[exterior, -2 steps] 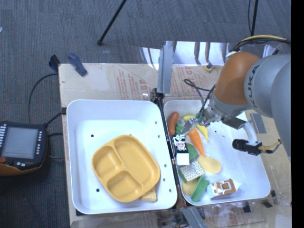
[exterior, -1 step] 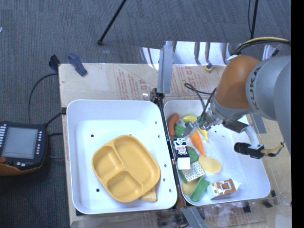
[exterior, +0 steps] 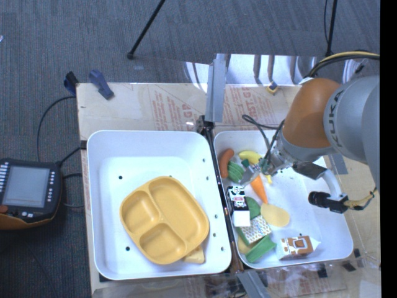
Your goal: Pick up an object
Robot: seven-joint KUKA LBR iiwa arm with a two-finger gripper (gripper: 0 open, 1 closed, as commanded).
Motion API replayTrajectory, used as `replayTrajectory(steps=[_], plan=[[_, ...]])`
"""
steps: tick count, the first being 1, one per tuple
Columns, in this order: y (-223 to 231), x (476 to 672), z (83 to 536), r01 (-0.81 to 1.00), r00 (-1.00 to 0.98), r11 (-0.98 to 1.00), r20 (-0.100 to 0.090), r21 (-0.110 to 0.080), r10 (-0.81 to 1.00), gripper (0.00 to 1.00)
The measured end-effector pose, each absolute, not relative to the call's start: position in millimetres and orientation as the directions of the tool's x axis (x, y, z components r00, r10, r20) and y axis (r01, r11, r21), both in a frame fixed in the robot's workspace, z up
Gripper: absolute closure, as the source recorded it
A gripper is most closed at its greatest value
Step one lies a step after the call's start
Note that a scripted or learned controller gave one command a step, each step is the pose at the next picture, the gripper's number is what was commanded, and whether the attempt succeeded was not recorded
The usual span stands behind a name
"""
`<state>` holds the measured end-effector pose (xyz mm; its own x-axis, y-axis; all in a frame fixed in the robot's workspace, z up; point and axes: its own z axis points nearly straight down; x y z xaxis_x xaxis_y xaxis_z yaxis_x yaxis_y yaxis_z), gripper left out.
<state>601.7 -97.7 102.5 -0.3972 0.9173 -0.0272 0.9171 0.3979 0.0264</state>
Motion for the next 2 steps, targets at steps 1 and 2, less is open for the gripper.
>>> replayTrajectory(steps=[1, 2], plan=[[-103.0, 595.1, 97.4, 0.954, -0.300, 0.300, -0.018, 0.019, 0.954, 0.00], [-100.3, 593.9, 105.0, 0.954, -0.299, 0.299, -0.011, 0.013, 0.954, 1.00]])
